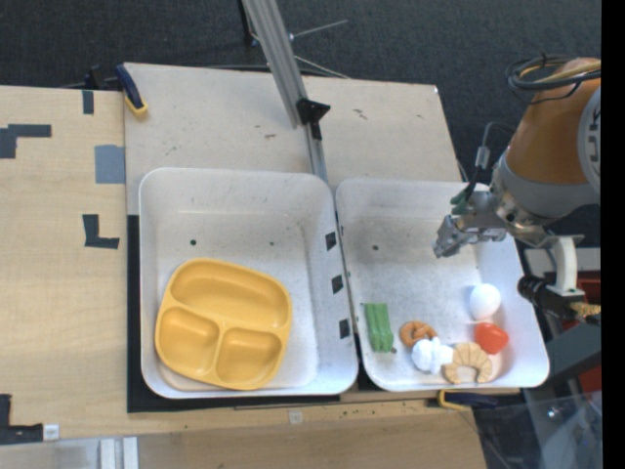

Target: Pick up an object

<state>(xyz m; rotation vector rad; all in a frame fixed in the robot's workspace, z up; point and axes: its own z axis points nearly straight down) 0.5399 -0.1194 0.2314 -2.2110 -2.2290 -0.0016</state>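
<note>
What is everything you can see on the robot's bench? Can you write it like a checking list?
Surface: wooden bench bearing left bin and right bin, side by side.
Job's things: in the right bin's near end, green piece, pretzel, white egg, red piece, croissant, small white item.
Clutter: yellow divided tray in the left bin.
Grippers: end effector above the right bin, nothing seen held.
Cables: black cable looping over the arm.
Surroundings: metal pole, dark floor.
</note>
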